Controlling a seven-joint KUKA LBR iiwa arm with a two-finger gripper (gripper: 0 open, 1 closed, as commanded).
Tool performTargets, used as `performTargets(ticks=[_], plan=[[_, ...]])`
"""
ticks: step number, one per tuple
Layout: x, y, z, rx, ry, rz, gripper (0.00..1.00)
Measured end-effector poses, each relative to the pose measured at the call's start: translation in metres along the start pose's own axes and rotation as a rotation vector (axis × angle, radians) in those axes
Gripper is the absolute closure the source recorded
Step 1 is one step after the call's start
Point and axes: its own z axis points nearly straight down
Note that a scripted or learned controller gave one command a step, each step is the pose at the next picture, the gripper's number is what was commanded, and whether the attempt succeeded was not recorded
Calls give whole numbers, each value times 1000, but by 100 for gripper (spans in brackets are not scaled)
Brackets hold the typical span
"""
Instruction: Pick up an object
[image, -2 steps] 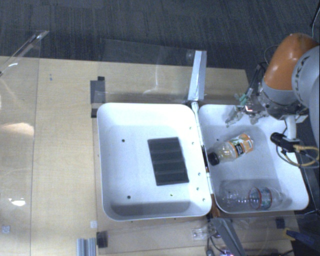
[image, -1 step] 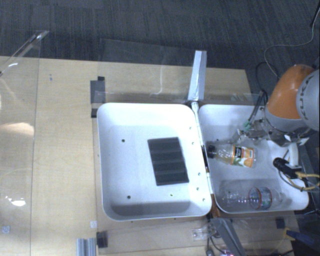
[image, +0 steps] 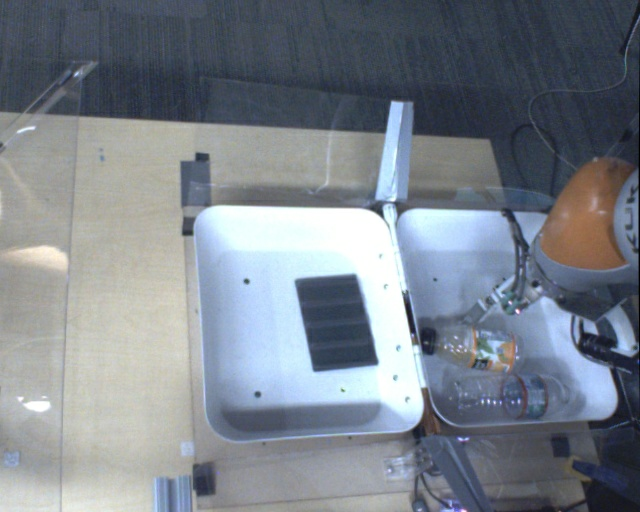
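Observation:
In the right bin (image: 452, 250) two plastic bottles lie on their sides. One has a black cap, amber liquid and a colourful label (image: 472, 348). The other is a clear bottle with a bluish end (image: 502, 396), close to the bin's near wall. A black ridged rectangular pad (image: 336, 321) lies flat in the middle of the left bin (image: 216, 300). My gripper (image: 505, 300) hangs over the right bin, just above and right of the amber bottle, below the orange band (image: 592, 218) of the arm. Nothing shows in its grasp.
A grey upright post (image: 395, 150) stands at the back where the two bins meet. Cables (image: 600, 345) run along the right bin's right side. A transparent sheet (image: 40, 260) covers the wooden bench to the left.

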Motion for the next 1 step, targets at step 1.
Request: performTargets(ticks=[1], plan=[[61, -4, -1, -3, -2, -81, 0]])
